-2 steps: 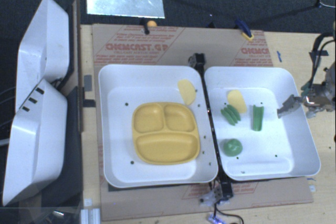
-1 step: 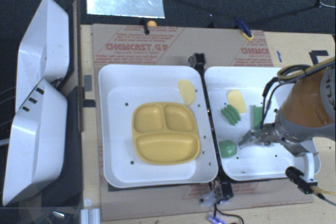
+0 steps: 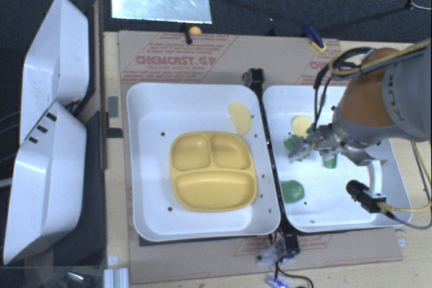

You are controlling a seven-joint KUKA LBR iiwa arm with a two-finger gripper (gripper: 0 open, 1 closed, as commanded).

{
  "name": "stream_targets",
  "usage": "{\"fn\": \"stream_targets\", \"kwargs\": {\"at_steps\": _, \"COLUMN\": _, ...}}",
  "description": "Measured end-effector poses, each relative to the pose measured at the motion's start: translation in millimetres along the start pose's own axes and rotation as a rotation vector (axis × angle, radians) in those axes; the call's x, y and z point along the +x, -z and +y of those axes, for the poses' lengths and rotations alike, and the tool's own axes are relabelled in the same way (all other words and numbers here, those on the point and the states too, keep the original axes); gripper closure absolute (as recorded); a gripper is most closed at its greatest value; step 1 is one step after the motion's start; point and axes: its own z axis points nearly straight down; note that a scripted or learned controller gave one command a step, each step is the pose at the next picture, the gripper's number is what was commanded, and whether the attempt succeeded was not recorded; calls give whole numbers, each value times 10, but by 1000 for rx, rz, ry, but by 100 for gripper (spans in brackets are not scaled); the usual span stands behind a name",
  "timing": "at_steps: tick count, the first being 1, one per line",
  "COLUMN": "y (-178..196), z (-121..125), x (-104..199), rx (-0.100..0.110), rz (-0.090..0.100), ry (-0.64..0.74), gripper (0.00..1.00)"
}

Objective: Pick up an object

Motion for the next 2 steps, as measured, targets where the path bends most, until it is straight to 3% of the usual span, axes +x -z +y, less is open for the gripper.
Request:
{"fn": "stream_targets", "kwargs": {"at_steps": 1, "y": 610, "z": 168, "x": -292, "rx": -2, "rz": -2, "ry": -9, "gripper": 0}}
{"fn": "stream_targets", "kwargs": {"at_steps": 2, "y": -396, "z": 168, "x": -322, "rx": 6, "rz": -1, "ry": -6, "gripper": 0}}
